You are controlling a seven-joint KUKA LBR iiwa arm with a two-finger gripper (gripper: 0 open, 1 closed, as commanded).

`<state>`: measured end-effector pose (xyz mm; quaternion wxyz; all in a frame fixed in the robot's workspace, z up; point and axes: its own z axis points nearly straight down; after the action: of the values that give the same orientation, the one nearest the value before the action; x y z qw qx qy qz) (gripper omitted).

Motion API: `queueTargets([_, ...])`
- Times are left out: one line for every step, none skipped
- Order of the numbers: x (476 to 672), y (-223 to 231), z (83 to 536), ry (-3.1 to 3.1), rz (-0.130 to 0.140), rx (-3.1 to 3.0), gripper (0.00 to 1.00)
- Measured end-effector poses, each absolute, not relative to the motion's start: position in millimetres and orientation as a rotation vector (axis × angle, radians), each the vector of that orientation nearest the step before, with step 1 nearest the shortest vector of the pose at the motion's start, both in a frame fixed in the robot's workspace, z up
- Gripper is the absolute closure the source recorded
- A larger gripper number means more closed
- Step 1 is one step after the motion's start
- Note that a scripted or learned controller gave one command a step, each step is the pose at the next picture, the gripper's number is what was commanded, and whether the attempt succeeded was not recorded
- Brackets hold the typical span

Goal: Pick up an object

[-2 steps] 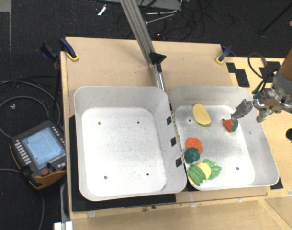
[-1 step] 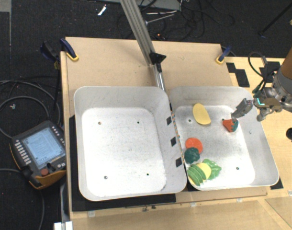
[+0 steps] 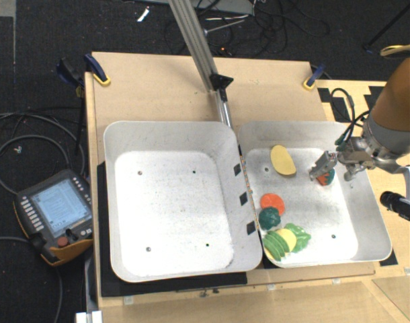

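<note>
My gripper [image 3: 336, 172] hangs over the right side of the right bin [image 3: 366, 247], its two fingers spread apart, so it is open. A small red and teal object [image 3: 324, 177] sits right at the left fingertip [image 3: 320, 167], not between the two fingers. Further left in the same bin lie a yellow oval piece [image 3: 282, 160], an orange round piece [image 3: 272, 201], a dark green ball [image 3: 269, 218] and a light green and yellow toy [image 3: 286, 240] near the front rim.
The left bin [image 3: 124, 140] stands beside the right one, their walls touching along the middle. A slanted metal pole [image 3: 195, 39] rises from the back of the bench. A teach pendant [image 3: 54, 210] lies on the floor at the left.
</note>
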<state>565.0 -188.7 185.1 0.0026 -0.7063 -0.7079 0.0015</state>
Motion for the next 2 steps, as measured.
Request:
queueTargets([553.8,-187.9,130.1,-2.217,0.005,-2.219,0.0])
queueTargets([554.2,-187.4,94.4,-2.221,0.0,-2.222,0.0])
